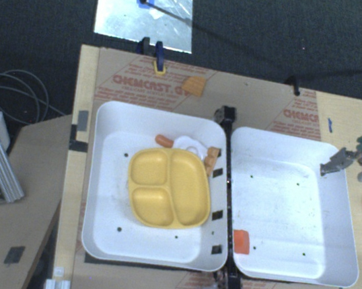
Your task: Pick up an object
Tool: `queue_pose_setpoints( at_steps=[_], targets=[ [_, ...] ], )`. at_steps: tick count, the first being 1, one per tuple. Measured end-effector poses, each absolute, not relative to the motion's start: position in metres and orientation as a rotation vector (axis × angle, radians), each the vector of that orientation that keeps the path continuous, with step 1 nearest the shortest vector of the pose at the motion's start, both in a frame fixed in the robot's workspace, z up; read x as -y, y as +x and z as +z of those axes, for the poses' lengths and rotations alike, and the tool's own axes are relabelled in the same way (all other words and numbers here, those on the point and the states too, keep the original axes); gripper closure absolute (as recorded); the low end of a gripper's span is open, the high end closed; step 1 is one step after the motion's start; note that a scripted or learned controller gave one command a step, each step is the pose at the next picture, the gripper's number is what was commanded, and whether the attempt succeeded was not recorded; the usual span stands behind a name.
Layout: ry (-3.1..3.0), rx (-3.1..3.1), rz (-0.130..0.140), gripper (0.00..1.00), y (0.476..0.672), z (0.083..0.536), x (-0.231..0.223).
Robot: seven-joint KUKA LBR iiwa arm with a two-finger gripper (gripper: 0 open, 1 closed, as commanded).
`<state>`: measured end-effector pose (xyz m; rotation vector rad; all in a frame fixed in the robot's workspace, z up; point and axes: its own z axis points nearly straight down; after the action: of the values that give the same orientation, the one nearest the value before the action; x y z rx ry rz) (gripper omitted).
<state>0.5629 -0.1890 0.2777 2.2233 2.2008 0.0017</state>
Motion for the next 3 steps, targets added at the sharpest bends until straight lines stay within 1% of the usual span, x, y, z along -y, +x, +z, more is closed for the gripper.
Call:
queue_pose_setpoints(
  at_steps=[1,2,3],
  targets=[
    [2.204,-2.220,0.015,0.00,0.530,0.387,0.143],
    [2.205,-2.231,0.011,0.00,0.490,0.431,0.073],
    [2.214,-2.242,-0.007,0.00,0.486,0.311,-0.012]
  ],
)
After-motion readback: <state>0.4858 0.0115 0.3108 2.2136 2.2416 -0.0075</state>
